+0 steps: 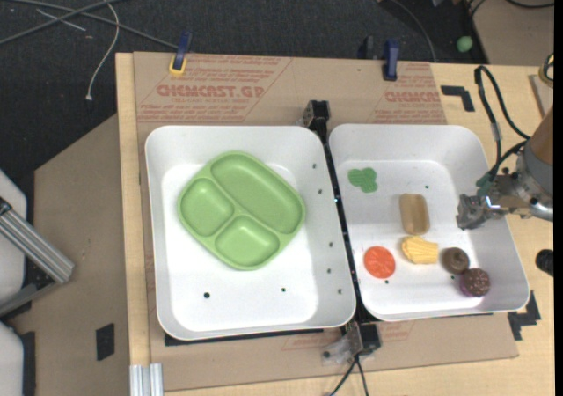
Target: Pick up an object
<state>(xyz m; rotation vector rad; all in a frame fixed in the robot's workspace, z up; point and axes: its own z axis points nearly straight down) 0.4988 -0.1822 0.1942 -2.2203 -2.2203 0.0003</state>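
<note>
Hand (471, 208) at right bin's (440, 141) right rim, grip state unclear; centre over tan oblong bread roll (414, 213), then descend straight.

Five small food toys (420, 251) (tan, yellow, orange) lie in the right bin (396, 143).

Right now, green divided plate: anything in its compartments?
Empty. All three compartments of the green plate show bare green; it lies flat in the left bin.

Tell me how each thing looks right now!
Green divided plate: right way up in the left bin.
Tan bread piece: lying in the right bin.
Corn: lying flat.
Orange slice: flat.
Tool: over the right bin's right side.
</note>
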